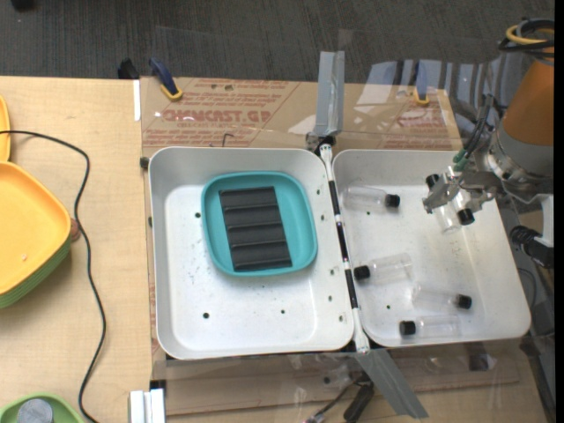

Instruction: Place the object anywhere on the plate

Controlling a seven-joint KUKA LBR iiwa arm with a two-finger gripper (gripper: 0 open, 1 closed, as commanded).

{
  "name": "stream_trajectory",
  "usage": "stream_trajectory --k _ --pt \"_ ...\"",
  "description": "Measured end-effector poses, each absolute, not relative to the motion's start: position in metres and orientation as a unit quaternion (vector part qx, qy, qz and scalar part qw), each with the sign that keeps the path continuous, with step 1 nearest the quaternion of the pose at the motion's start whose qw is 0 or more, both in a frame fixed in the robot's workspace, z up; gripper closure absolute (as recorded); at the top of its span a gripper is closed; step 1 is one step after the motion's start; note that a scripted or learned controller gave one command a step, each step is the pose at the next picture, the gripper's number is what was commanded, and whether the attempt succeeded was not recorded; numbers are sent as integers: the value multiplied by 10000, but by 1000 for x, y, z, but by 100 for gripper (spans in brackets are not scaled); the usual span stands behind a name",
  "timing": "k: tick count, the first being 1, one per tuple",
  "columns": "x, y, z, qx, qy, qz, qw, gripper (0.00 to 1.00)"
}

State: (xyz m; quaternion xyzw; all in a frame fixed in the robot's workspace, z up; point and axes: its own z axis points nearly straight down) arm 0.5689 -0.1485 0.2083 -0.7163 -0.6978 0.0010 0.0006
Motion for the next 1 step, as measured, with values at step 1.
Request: stream_trajectory --k 1 --pt "569 -149 208 -7163 -6978 10 6 0"
